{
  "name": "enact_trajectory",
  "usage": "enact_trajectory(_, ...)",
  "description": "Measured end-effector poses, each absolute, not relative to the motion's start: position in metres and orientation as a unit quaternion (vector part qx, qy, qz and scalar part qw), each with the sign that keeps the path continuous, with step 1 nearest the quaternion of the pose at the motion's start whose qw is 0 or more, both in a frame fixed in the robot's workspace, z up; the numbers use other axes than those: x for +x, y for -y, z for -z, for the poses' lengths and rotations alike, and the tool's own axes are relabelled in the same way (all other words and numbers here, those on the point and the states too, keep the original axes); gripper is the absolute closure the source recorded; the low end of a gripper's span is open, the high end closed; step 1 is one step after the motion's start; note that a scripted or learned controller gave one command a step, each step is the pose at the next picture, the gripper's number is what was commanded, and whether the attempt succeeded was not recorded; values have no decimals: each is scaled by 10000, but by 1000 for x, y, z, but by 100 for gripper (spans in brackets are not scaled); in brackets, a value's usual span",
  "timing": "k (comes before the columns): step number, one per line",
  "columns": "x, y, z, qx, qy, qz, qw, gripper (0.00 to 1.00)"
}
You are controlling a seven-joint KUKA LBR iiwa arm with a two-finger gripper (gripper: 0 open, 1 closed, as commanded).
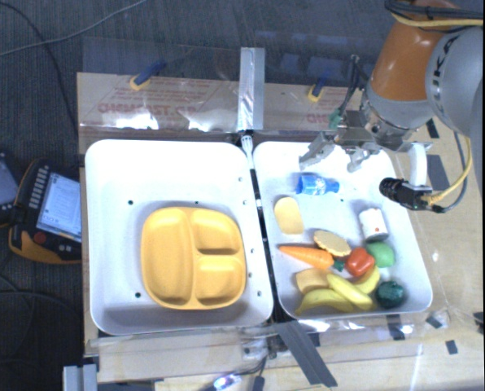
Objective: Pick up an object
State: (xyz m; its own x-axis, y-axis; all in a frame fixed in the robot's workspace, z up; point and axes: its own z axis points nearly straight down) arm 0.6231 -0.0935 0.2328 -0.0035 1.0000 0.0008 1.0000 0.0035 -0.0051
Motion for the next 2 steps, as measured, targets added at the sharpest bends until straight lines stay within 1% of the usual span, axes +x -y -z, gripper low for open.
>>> enact_trajectory(1,628,97,-262,-7849,6196,-24,10,0)
enact_trajectory(2,658,163,-102,-7830,6221,-33,5,0)
